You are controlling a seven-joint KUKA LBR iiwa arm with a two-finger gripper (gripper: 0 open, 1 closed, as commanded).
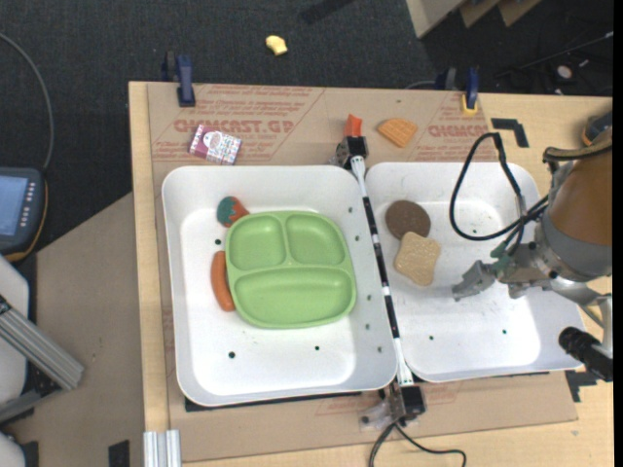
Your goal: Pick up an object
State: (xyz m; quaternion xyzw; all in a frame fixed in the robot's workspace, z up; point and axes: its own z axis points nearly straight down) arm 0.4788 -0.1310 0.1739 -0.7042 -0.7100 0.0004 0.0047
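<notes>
The tan square cracker (418,258) is lying in the right bin (467,353), just beyond the gripper (474,281) toward the divider between the bins, close to it but not touching. The brown round cookie (407,219) is sitting a little farther from the gripper, its lower edge overlapped by the cracker's upper corner. The gripper is hovering low over the right bin's floor with nothing between its fingers; whether they are apart or together cannot be told from this angle. The arm (582,212) is reaching in behind it, and a black cable (477,178) is looping over the bin's far part.

Across the divider from the gripper, the left bin (195,339) is holding a green divided plate (289,269). On the plate's side away from the gripper an orange sausage-shaped piece (222,280) is lying against its rim, and a small red-and-green piece (231,209) is sitting at its far corner.

Outside the bins, on the cardboard (282,115), a tan wedge (396,131) is resting beyond the right bin, and a pink packet (215,143) is lying beyond the left bin.
</notes>
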